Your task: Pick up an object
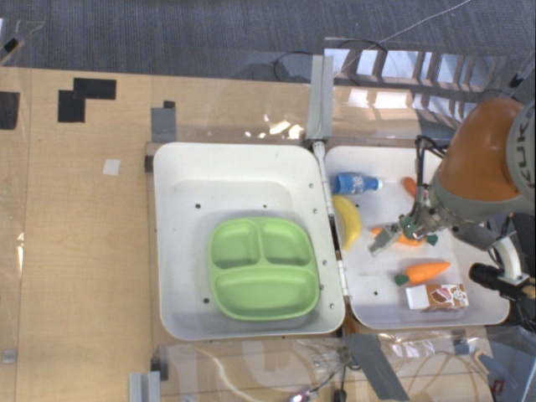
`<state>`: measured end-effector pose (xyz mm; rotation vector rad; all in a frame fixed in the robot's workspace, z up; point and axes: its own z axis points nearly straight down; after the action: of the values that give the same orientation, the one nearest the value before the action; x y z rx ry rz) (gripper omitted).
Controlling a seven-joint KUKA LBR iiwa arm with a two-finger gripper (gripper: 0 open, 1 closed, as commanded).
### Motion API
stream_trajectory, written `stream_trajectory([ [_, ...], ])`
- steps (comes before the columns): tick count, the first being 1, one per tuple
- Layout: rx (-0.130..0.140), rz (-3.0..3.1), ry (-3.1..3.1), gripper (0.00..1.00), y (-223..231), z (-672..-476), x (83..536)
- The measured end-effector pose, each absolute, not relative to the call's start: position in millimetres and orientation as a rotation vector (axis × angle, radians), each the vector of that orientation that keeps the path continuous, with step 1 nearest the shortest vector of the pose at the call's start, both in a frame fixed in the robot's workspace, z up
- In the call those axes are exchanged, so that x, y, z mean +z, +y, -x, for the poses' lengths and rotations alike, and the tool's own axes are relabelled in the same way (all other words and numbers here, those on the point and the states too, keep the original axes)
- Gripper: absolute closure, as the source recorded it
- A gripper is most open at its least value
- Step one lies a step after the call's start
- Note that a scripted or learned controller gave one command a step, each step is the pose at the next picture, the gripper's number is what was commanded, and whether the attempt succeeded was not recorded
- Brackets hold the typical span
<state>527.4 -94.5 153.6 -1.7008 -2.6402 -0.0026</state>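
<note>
A: Which way is the carrot [427, 270] lying?

B: Its long axis is running roughly left to right in the right bin [368, 304], tilting up slightly toward the right, with the green stub at its left end. It is sitting just above the small carton [439, 297], near the bin's front edge.

A: And the arm?

B: The arm [481, 170] is reaching in from the right, its orange band bulking over the bin's right side, the wrist angling down and left. The gripper [402, 233] is hanging low at the bin's middle, over a small orange and green thing that is partly hidden.

A: Are the fingers gripping anything?

B: I cannot tell; they are too cluttered to read.

A: Anything else?

B: A banana [347, 219] is lying along the bin's left wall, a blue bottle [356, 183] above it. A green divided plate [264, 268] is sitting in the left bin [180, 224].
</note>
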Motion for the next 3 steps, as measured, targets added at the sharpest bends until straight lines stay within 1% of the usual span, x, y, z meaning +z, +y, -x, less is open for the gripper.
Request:
stream_trajectory([
  [1,-0.004,1.904,-2.502,0.0,-51,-558.2,236],
  [2,-0.015,1.622,-2.717,0.0,-123,-546.1,110],
  [3,-0.011,1.735,-2.634,0.0,-108,-602.7,90],
])
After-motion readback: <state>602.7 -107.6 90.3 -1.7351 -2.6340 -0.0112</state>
